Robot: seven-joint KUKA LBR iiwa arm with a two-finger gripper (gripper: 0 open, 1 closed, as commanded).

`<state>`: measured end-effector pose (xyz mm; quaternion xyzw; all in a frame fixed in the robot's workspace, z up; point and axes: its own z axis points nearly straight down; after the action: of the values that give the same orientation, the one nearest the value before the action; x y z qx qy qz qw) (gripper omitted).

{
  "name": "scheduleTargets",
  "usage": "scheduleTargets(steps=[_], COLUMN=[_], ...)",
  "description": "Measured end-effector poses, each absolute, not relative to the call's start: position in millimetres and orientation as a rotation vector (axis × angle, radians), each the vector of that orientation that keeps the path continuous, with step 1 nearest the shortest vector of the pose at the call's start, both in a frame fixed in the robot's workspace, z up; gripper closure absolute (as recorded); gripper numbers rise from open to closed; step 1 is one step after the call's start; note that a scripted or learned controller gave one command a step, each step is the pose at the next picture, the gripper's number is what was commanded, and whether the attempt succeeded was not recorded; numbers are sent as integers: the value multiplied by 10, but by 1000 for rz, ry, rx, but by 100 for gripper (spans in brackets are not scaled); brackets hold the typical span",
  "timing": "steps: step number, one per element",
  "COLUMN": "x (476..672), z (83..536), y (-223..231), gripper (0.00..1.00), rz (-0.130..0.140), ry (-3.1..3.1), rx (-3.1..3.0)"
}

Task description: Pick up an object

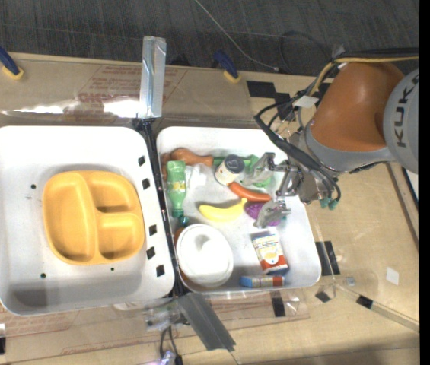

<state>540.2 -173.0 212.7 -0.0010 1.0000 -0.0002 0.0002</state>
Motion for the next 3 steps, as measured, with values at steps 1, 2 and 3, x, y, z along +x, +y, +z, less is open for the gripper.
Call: scheduleTargets(steps=[1,2,3], x=[5656,5680,5890], z=[933,1047,2150], y=[-2068,-2043,-2044], gripper=[0,100,100], rz=[-2,-4,-5], ry=[3131,3128,3116], rx=[201,185,282])
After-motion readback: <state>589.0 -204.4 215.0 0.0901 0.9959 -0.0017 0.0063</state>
